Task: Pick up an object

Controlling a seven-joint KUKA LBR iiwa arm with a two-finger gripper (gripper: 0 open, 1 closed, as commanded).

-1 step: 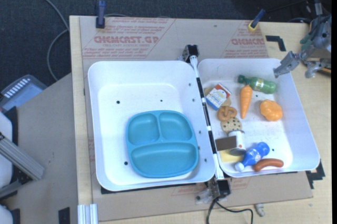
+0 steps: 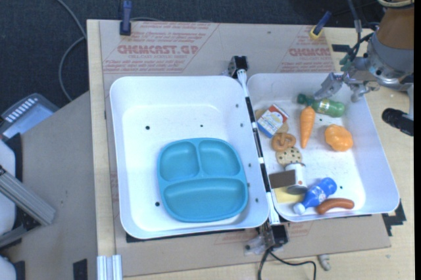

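The end effector (image 2: pixel 343 83) hovers spread open and holding nothing above the green bottle (image 2: pixel 324 106) in the right bin (image 2: pixel 381 160).

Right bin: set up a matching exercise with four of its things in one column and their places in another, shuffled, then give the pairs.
Things:
1. green bottle
2. carrot
3. sausage
4. cookie

Places:
A. at the near edge of the right bin, beside the blue bottle
B. at the far end, beneath the gripper
C. near the divider, just below the pretzel
D. mid-bin, lying left of the orange lump

Pairs: 1-B, 2-D, 3-A, 4-C
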